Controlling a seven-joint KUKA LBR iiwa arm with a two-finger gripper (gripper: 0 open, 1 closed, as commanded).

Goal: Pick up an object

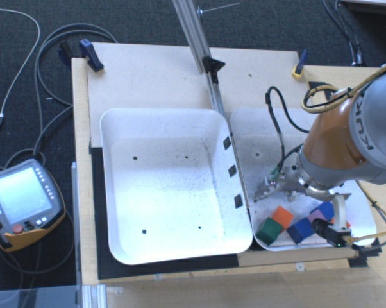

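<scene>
My gripper (267, 187) hangs over the middle of the right bin (252, 131), pointing toward the wall it shares with the left bin. Nothing is visibly held in it. Just below it, along the bin's front edge, lie an orange block (283, 215), a green block (268, 231) and a blue block (301, 230). A second blue block (322, 210) lies further right, partly under my wrist. The orange block is the nearest, a short way in front of and to the right of the gripper.
The left bin (116, 172) sits beside the right one, with black clips (232, 171) on their shared wall. A metal post (192, 27) rises at the back centre. The grey and orange arm (337, 140) covers the right bin's right side.
</scene>
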